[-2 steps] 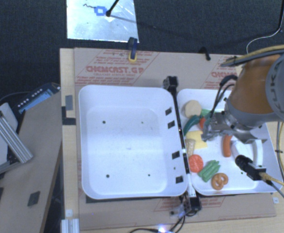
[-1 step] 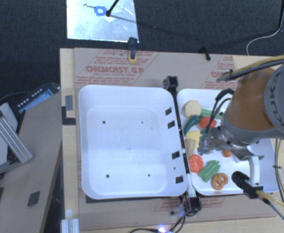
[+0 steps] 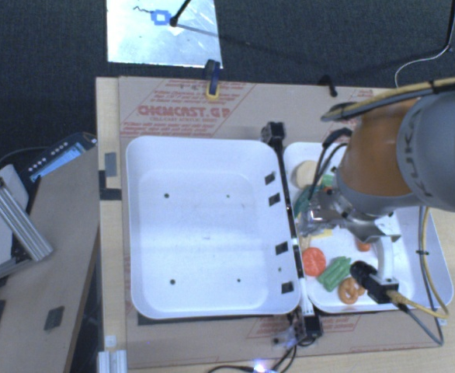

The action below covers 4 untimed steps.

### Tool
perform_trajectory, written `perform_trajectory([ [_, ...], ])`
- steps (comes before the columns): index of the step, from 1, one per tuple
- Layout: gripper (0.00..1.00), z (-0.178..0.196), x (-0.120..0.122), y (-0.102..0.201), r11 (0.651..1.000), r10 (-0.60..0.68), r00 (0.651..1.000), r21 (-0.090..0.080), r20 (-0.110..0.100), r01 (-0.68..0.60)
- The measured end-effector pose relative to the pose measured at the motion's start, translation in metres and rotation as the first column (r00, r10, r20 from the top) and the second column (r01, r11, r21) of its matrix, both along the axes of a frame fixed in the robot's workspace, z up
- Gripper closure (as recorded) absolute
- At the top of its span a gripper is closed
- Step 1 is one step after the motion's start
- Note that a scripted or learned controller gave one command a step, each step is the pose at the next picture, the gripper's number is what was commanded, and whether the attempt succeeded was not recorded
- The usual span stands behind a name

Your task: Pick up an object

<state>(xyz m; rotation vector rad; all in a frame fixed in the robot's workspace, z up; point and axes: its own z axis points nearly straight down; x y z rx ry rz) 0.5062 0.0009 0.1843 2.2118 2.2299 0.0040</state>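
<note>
"Over the right-hand bin (image 3: 410,263), as the camera saw it, how far had the job got?" asked Mara.

"Hardly begun, I judged. The gripper (image 3: 317,216) hung low over that bin's left side, under the bulk of the grey arm (image 3: 429,154), and nothing showed lifted in it. Whether it was spread or closed I couldn't make out; the wrist hid that."

"And the things to choose from?"

"All lay in that same bin. A red piece (image 3: 314,261) sat just beside the gripper, toward the near end. A green piece (image 3: 336,272) lay right against it, with a brown pretzel-shaped thing (image 3: 350,290) next to that. A pale round thing (image 3: 305,173) lay at the far end, and a small orange-red bit (image 3: 363,245) near the arm."

"The left-hand bin (image 3: 204,231)?"

"The gripper was apart from it, across the divide."

"So what was left?"

"By my reckoning, everything that counts: closing on one piece and raising it clear."
</note>
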Motion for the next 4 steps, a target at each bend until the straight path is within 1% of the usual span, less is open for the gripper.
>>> perform_trajectory([
  [1,1.0,0.001,0.09,0.04,1.0,0.001,1.0,-0.001,0.007,-0.001],
  [2,1.0,-0.04,0.121,0.231,1.0,0.009,1.0,0.007,-0.001,-0.009],
  [3,1.0,-0.075,0.088,0.234,1.0,-0.001,1.0,-0.001,-0.005,0.001],
  [4,1.0,-0.101,0.1,0.215,1.0,-0.009,1.0,-0.002,-0.004,0.009],
])
